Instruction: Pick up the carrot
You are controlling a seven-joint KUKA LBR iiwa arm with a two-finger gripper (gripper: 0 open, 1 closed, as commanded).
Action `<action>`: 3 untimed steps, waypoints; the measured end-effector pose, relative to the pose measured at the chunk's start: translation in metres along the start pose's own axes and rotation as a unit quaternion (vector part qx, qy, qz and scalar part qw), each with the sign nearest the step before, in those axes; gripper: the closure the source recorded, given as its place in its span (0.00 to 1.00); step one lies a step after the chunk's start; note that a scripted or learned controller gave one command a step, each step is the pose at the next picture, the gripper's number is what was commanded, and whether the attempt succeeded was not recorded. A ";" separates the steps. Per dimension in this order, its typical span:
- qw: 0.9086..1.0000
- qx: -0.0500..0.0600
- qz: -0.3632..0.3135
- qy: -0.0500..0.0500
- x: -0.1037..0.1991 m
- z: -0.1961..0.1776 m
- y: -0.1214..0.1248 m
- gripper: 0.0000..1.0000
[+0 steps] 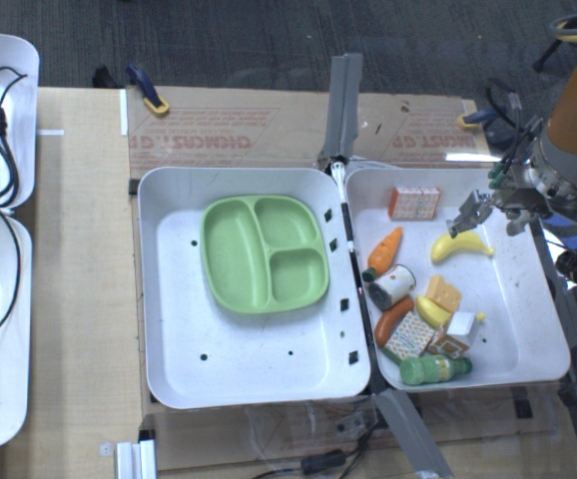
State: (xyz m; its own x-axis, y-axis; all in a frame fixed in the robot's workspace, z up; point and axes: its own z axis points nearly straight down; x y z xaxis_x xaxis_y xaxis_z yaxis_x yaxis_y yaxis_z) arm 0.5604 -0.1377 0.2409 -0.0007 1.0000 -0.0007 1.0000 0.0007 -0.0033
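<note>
The carrot (385,249) is orange with a green stub at its lower end. It lies tilted in the right bin (543,367), near the bin's left wall. My gripper (490,218) hangs over the bin's far right part, to the right of the carrot and well apart from it. Its two dark fingers stand spread, one just above a yellow banana (463,247), and nothing sits between them.
Around the carrot lie an orange box (413,203), a small can (396,282), a reddish sausage (393,317), a cheese block (443,292), a cracker box (408,339) and a green bottle (433,369). The left bin (169,347) holds a green divided plate (266,252).
</note>
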 end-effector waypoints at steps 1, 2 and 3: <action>0.994 -0.011 -0.109 -0.002 0.025 0.125 -0.004 0.00; 0.973 -0.002 -0.231 -0.001 0.027 0.148 0.052 0.00; 0.973 -0.004 -0.229 -0.001 0.026 0.138 0.053 1.00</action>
State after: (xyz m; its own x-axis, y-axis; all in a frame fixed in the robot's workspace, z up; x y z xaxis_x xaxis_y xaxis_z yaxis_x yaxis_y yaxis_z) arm 0.6127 -0.1114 0.1024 -0.4463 0.8949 -0.0035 0.8949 0.4463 0.0037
